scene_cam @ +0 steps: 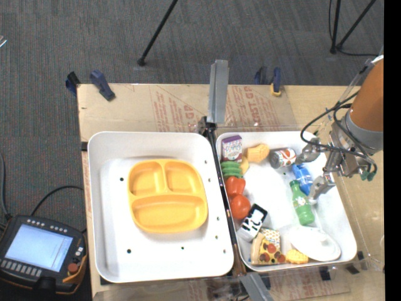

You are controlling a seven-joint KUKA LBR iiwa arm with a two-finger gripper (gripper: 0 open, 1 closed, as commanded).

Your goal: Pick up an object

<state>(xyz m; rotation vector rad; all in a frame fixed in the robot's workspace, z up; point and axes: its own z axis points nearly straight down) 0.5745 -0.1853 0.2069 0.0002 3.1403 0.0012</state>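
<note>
Where the arm (369,105) reaches in from the right, its gripper (321,184) hangs over the right side of the right bin (348,224), fingers spread, with nothing between them.

Directly at the fingertips: green bottle (302,204), lying on the bin floor, cap end toward the gripper; blue bottle (302,177), just to the far side of it. Further left of these, near the far wall: can (283,157), on its side; yellow piece (257,152); purple carton (232,147), upright in the far left corner.

Along the left wall of the same bin, far to near: green pepper (230,167), two red tomatoes (237,196), black-and-white box (253,219). Near wall: pizza slice (267,248), corn piece (296,256), white plate (315,242).

Left bin (106,168): one yellow tray (167,194) with three compartments, flat at the centre.

Beyond the bins: cardboard-topped bench (144,108), blue clamps (100,84) at its far edge; handheld control unit (41,249) on the floor, near left.
</note>
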